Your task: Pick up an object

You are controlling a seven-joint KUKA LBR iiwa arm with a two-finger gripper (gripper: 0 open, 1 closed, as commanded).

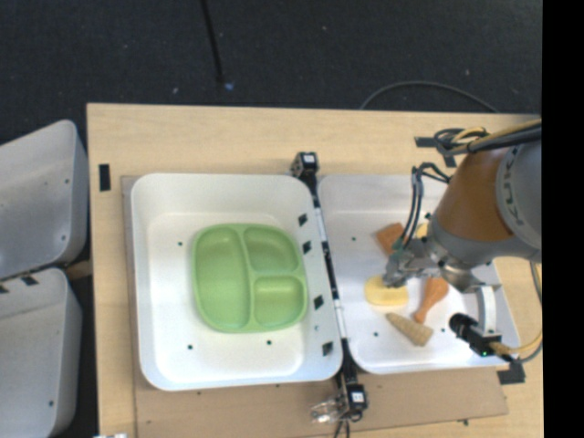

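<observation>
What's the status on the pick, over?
Pincer low in right bin, over yellow piece. Grasp unconfirmed. Orange carrot, tan wedge close by.

Divided tray [247, 276] in left bin [155, 336], food pcs [409, 328] in right bin [365, 199], pincer [398, 274] over them

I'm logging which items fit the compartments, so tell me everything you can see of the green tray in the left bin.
The green tray is pale lime, plastic-looking, roughly square with rounded corners, and divided by raised ridges into three compartments: one long one along its left side and two smaller ones on the right. It lies flat, right side up and slightly rotated, near the middle of the left bin. Nothing sits in it, and it touches just the bin floor.
</observation>
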